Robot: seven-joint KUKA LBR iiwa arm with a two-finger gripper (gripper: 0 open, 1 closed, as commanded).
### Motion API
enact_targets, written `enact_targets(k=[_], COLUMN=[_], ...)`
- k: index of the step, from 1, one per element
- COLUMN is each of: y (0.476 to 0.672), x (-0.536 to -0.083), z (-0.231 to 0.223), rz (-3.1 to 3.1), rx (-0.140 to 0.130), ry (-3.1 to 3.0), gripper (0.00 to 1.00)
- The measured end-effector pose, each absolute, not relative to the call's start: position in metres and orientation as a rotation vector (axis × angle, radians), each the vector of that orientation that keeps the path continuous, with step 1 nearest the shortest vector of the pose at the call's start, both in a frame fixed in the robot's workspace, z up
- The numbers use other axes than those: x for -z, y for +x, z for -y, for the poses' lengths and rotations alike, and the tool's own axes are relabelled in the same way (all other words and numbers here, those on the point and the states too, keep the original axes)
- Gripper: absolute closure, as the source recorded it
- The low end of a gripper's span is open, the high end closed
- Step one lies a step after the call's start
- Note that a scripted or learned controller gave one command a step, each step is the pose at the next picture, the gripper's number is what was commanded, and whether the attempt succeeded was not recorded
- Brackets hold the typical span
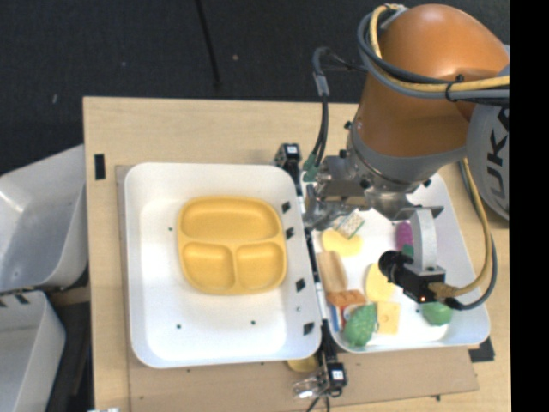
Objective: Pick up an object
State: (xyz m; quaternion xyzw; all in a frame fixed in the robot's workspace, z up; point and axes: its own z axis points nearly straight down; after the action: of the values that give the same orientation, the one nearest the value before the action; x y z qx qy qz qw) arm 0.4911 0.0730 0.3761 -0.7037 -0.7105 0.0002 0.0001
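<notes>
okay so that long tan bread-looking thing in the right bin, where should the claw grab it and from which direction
Grip the tan bread stick across its narrow width near the middle, coming straight down from above. It lies flat and elongated, running along the right bin's left wall, so the fingers should close across its short axis. The wall is close on one side and an orange piece sits at its lower end, so expect little room.

Robotics lab test station, not home or kitchen. Evidence: plywood bench (197, 114) on dark carpeted floor (129, 33); two shallow white bins (150, 316) side by side, joined by black clips; grey industrial arm with orange band (429, 75) and exposed black and yellow cables (324, 118) overhead. Left bin: yellow divided tray (232, 243). Right bin: toy food pieces (364, 320) in green, yellow, orange. White plastic tubs (34, 221) beside bench at left.
</notes>
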Motion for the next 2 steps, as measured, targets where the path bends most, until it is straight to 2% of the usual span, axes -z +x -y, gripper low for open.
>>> enact_targets(k=[1, 2], y=[0.4910, 0.4928], x=[-0.3735, -0.3804], z=[-0.0677, -0.0675], rz=[2.222, 2.226], rx=[-0.010, -0.020], ry=[-2.219, -2.212], gripper=[0.00, 1.00])
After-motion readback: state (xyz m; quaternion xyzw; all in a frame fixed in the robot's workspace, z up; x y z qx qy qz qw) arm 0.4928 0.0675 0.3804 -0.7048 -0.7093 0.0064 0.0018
